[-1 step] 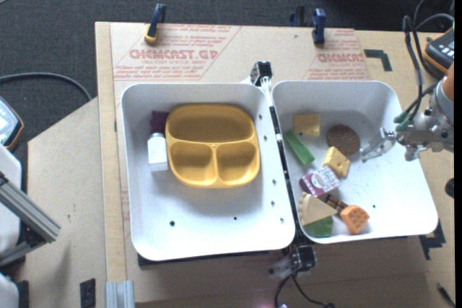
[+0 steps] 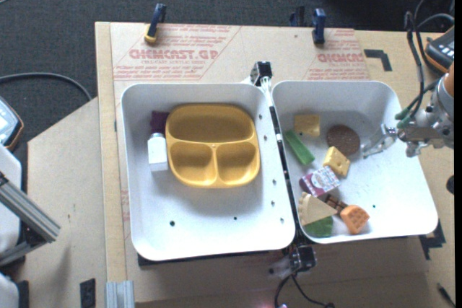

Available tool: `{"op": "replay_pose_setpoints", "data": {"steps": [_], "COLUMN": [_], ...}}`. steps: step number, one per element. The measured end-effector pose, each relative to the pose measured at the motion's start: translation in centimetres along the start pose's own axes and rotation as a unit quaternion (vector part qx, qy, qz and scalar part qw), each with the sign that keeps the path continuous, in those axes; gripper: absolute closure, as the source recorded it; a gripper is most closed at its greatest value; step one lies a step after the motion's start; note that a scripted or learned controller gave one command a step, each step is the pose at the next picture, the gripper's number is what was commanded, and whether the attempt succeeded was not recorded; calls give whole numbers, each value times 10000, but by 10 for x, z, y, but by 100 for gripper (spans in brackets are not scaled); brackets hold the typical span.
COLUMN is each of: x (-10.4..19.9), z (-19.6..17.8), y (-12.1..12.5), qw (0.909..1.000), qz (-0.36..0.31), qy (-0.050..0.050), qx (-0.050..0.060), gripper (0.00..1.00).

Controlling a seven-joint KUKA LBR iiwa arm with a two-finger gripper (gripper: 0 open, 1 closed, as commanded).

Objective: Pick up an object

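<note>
Two bins noted. Far left of the gripper (image 2: 377, 146) sits a yellow divided tray (image 2: 212, 144); nearer, a brown round piece (image 2: 342, 138) lies just left of its tips. Finger state: cannot tell. Judged step: approach, nothing held. Next: descend over the piece.

The left bin (image 2: 137, 177) holds a divided tray (image 2: 213, 144) toward its far edge, with a small bottle (image 2: 157, 152) touching the tray's left side. The right bin (image 2: 404, 191) holds food pieces (image 2: 326, 180) along its left edge, reaching the near-left corner.
</note>
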State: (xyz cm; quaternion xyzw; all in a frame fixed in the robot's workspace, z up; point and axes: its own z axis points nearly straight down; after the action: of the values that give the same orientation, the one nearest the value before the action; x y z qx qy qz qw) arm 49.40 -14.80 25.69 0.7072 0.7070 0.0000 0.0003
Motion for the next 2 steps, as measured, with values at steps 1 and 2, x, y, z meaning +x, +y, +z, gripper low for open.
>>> {"op": "replay_pose_setpoints", "data": {"steps": [1,2], "x": [-8,-8], "z": [47,91], "y": [-2,3], "qw": [10000,10000], "qz": [4,0], "qy": [14,17], "qx": [35,35], "gripper": [0,0]}}
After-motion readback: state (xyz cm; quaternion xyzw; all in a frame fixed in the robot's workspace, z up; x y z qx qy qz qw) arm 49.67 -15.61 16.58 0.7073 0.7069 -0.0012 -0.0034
